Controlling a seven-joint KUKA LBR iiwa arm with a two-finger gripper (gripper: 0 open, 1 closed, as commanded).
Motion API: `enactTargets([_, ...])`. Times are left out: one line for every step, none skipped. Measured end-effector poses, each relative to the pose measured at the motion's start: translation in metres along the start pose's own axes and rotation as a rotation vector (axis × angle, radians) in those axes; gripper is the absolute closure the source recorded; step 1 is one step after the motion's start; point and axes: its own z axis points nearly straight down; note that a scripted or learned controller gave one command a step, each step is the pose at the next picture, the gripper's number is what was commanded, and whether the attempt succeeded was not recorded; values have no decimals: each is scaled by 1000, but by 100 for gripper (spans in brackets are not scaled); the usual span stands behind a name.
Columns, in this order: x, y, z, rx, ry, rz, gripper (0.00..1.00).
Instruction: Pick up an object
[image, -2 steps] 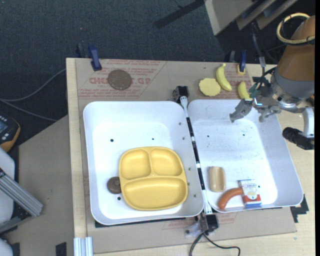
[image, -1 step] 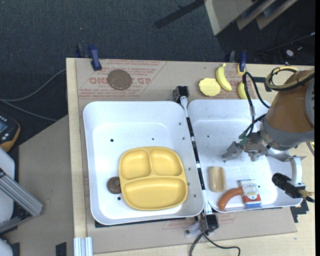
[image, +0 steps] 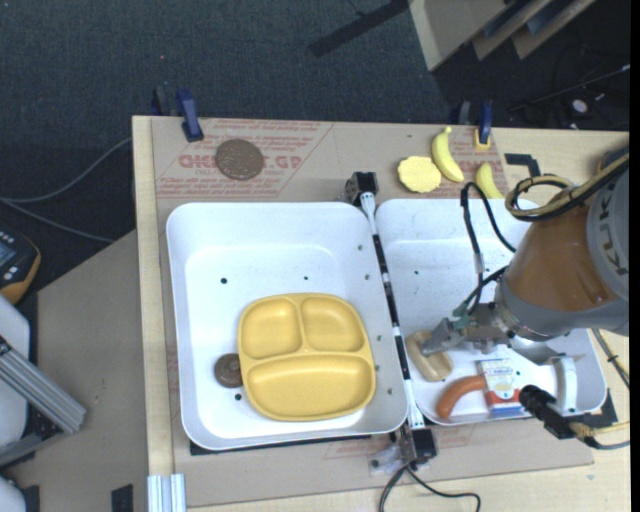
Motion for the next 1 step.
enactTargets([2, -4, 17, -12, -4, 3, 0])
